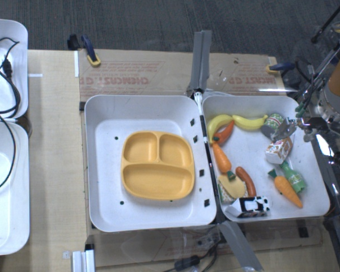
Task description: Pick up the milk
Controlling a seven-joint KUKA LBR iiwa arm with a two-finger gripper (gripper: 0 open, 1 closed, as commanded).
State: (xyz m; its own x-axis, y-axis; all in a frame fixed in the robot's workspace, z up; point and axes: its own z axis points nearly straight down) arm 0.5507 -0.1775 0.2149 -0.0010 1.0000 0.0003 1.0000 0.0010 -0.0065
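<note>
Milk, one small carton, lay tilted in the right bin, toward its far right side. Around it lay two carrots, one banana, one sausage and one toy cow. One yellow divided plate sat in the left bin. From the right the arm reached low, its gripper just beyond the carton; its grip I could not tell.

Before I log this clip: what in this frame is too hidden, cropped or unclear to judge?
- End effector: its fingertips blend with clutter above the milk carton; contact cannot be judged.
- Arm: cut off by the right edge.
- Green item beside the carrot: partly covered by it, identity unclear.
- Black-and-white toy at the right bin's front wall: too small to identify.
</note>
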